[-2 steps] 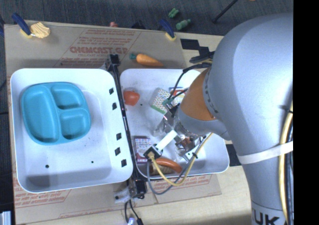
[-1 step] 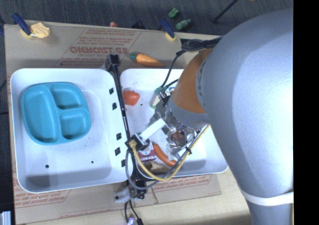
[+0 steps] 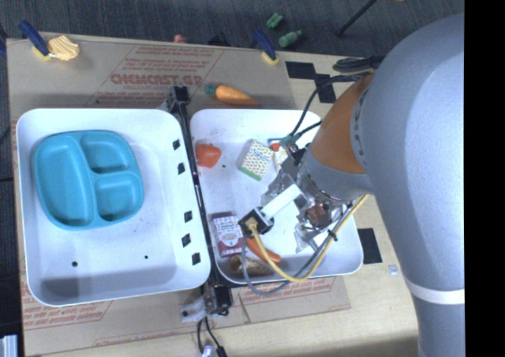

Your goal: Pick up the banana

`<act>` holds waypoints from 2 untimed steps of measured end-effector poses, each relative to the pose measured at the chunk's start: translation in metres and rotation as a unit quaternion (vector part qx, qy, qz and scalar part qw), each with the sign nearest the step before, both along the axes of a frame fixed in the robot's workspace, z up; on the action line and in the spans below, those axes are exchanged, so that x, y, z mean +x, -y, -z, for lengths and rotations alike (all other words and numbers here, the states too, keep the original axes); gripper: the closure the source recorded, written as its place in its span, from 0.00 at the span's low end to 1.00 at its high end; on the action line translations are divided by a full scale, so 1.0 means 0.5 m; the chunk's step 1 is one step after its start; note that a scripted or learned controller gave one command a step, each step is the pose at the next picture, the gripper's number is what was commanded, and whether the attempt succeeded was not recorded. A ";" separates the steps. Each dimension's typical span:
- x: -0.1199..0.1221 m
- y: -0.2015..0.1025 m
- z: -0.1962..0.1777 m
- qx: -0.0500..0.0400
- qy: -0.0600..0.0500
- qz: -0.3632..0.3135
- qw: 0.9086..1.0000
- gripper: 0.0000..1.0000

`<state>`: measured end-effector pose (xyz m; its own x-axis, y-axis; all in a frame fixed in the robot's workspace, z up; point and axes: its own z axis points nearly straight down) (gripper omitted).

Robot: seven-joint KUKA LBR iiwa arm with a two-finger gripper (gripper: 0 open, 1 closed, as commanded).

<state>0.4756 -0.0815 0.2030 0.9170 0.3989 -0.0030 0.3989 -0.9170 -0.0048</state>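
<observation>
The gripper [image 3: 312,223] hangs low in the right bin [image 3: 237,122], lower centre of the frame. Whether it is spread or closed cannot be told. What may be the banana [image 3: 237,267], a dull yellow-brown shape, lies at the bin's bottom edge below a red packet [image 3: 226,235]. It is probably light, soft and easily bruised, so grip it gently across the middle.
</observation>
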 end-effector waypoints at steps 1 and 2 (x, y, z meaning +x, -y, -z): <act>0.002 0.023 0.224 0.000 0.000 -0.037 0.999 0.00; 0.053 0.025 0.224 0.001 0.000 -0.018 1.000 0.00</act>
<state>0.5021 -0.0942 0.0911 0.9017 0.4323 -0.0028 0.4323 -0.9017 -0.0059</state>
